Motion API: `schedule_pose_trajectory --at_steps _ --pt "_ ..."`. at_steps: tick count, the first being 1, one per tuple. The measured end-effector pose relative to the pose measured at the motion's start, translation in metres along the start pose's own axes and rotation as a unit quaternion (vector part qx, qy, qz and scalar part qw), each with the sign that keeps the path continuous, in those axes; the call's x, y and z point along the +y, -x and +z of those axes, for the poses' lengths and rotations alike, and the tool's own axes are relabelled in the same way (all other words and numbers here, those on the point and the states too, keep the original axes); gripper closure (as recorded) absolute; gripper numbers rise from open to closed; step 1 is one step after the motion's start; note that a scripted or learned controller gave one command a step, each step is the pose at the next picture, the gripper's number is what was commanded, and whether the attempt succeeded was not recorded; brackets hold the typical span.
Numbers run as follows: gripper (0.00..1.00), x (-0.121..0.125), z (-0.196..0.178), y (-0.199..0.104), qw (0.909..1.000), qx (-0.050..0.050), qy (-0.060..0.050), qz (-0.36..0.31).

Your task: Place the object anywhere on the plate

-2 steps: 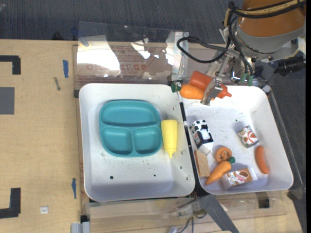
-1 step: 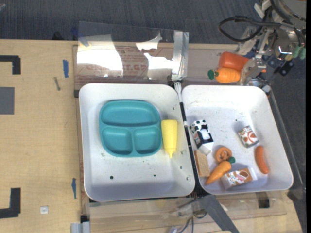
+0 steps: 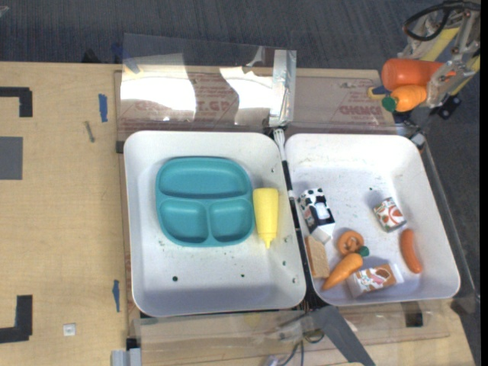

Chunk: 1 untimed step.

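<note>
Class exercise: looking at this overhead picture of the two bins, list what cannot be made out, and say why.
- End effector: cut off by the right edge; open or shut is unclear.
- Small carton and packet, right bin: print too small to read.
- Cracker: partly behind the divider rim.

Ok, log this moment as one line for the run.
arm: top right, outside bins | plate: left bin, nothing on it | yellow bottle: beside plate | carrot: right bin | placement: not done

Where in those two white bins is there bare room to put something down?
Free: the teal plate's three compartments, the left bin's floor below the plate, and the right bin's upper half. Crowded: the right bin's lower part, around the carrot and cartons.
</note>
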<state>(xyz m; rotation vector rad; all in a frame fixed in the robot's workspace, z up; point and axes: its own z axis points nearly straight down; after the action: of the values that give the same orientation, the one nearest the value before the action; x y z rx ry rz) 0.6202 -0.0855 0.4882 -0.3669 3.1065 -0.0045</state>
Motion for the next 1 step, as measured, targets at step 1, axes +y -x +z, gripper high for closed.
schedule_pose_trajectory --at_steps 1 --pt "1.0 -0.0587 0.0037 0.0346 0.9862 0.002 0.002 -0.166"
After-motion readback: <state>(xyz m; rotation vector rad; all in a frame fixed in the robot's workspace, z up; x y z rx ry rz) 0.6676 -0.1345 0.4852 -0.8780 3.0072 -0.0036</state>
